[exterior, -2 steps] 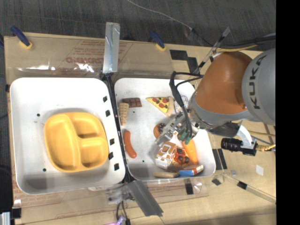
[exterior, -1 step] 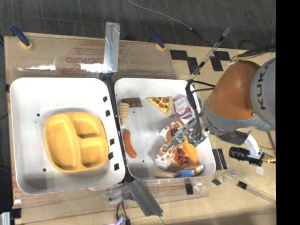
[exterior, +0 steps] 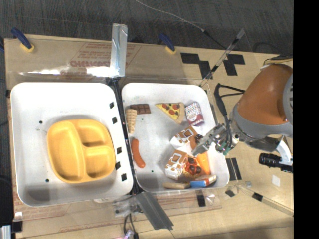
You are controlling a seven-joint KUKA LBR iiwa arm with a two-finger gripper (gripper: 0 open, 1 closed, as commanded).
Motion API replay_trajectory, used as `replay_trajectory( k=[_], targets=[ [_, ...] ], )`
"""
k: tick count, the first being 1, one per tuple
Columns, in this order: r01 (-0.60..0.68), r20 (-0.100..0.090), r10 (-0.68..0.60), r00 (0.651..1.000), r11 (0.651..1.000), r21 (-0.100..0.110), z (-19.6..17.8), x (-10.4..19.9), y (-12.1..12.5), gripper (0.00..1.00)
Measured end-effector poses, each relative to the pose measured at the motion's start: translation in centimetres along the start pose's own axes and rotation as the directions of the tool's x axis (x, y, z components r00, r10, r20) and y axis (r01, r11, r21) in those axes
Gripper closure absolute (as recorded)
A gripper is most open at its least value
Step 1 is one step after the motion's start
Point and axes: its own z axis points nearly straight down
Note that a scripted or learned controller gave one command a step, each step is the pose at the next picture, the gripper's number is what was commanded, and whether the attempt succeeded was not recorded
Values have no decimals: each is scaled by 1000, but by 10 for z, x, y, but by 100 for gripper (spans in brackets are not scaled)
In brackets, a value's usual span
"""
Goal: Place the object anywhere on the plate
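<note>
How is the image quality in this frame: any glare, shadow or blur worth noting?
Camera view: even lighting, with glare on the clear plastic sheet behind the bins; soft shadow beneath the yellow plate; the gripper looks slightly soft, and small toy foods like the pizza slice lack fine detail.

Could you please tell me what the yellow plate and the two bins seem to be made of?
The plate looks like molded plastic: uniform yellow, rounded dividers, soft sheen. The left bin and right bin look like smooth, thin white plastic with rounded corners, though coated metal can't be ruled out.
</note>
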Motion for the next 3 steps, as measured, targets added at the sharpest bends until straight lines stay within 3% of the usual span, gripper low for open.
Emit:
replay_trajectory(
  k=[1, 2, 3],
  targets=[
    [165, -5, -165, 986, 986, 1, 45, -20, 9, 100],
    [27, -2, -27, 1000, 1000, 0, 20, -8, -7, 100],
    [333, -5, -333, 943, 943, -1, 39, -9, -3, 100]
  ],
)
